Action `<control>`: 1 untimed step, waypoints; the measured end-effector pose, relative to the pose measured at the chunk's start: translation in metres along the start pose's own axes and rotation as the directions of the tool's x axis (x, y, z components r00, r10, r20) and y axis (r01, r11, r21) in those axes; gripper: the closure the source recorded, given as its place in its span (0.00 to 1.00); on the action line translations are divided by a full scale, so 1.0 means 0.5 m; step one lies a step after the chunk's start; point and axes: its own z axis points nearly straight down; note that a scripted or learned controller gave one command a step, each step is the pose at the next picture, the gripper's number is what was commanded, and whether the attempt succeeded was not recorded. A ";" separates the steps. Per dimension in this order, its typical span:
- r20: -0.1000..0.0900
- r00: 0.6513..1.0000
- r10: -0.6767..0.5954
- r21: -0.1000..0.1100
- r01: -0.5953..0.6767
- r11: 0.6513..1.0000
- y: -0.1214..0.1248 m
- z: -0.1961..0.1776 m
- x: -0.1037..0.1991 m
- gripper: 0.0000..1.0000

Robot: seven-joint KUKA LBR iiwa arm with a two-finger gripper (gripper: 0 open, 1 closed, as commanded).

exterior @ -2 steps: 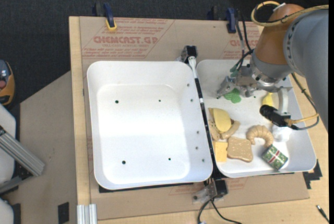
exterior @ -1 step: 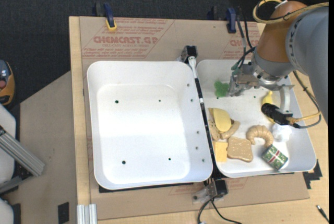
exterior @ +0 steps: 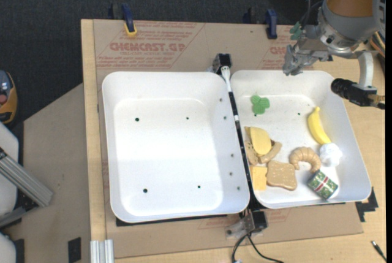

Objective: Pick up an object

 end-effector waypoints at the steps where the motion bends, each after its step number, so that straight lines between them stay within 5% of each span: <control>1: -0.002 1.000 -0.001 0.002 0.001 1.000 0.005 -0.241 0.084 1.00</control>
